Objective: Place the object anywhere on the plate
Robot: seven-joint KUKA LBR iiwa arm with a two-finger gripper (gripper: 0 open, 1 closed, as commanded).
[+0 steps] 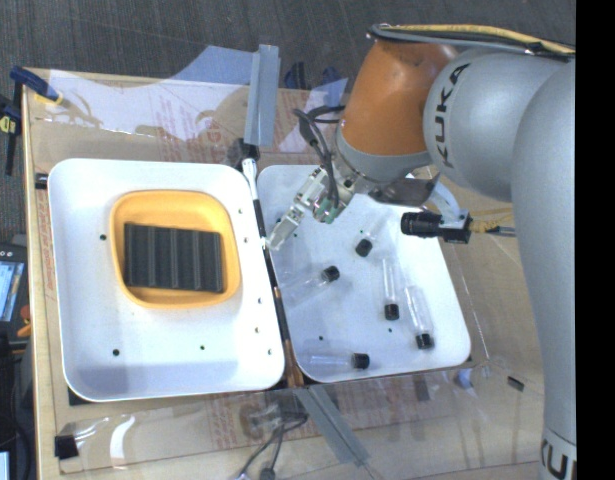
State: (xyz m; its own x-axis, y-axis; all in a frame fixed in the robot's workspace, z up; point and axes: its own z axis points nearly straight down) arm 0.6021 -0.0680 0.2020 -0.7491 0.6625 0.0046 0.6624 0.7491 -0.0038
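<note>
— Along the near edge of the right bin [447, 353] lies one clear vial with a black cap [359, 361]; more vials [391, 310] lie toward its middle.

— And the plate?

— The yellow plate [172, 208], with a dark ribbed insert [174, 258], sits in the left bin [77, 348], toward its far edge.

— What about the gripper?

— The gripper [283, 230] hangs at the far left corner of the right bin, beside the wall between the bins. Whether it is spread or pinching a vial, I cannot tell.

— The risk?

— I think a smooth vial can slip or roll, or the gripper can strike the wall.
</note>
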